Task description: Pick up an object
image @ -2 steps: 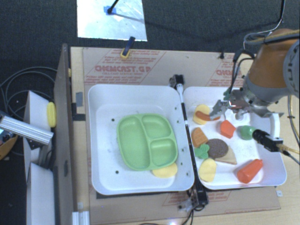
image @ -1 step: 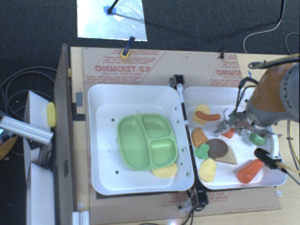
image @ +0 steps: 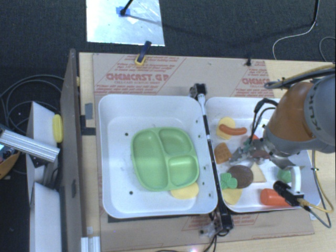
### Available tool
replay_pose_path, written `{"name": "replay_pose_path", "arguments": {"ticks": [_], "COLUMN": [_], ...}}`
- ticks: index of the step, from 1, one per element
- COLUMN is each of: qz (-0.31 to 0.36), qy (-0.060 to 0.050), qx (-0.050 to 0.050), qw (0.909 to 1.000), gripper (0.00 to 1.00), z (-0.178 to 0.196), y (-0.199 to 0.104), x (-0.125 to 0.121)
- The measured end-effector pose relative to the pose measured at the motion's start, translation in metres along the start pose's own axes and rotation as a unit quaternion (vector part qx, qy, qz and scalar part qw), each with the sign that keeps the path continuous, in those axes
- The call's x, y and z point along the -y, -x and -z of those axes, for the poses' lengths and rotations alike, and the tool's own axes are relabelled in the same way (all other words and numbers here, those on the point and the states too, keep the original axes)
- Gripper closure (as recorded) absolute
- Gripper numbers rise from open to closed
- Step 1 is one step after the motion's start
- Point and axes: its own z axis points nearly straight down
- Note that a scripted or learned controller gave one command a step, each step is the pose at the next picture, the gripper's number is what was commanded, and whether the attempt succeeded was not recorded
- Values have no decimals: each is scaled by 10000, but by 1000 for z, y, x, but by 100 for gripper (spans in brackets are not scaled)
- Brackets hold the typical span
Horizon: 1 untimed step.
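Camera view: gripper (image: 245,152) over right bin (image: 262,105), fingers hidden, grip state unclear. Brown disc (image: 241,175) below it, beside green piece (image: 228,181): likely light, stiff plastic, flat; pinch across edges.

even, bright overhead light; white bins (image: 113,156) slightly washed out, glare on the foil sheet (image: 126,14), soft focus overall, faint shadows.

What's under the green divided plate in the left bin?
A yellow piece pokes out from beneath the green divided plate at its near edge; how far it runs underneath is covered. Elsewhere, the white bin floor.
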Motion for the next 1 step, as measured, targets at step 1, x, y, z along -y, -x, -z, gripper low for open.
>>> {"name": "replay_pose_path", "arguments": {"ticks": [1], "qz": [-23], "qy": [15], "qx": [11], "qw": [10000], "gripper": [0], "z": [0], "y": [-16], "x": [44]}}
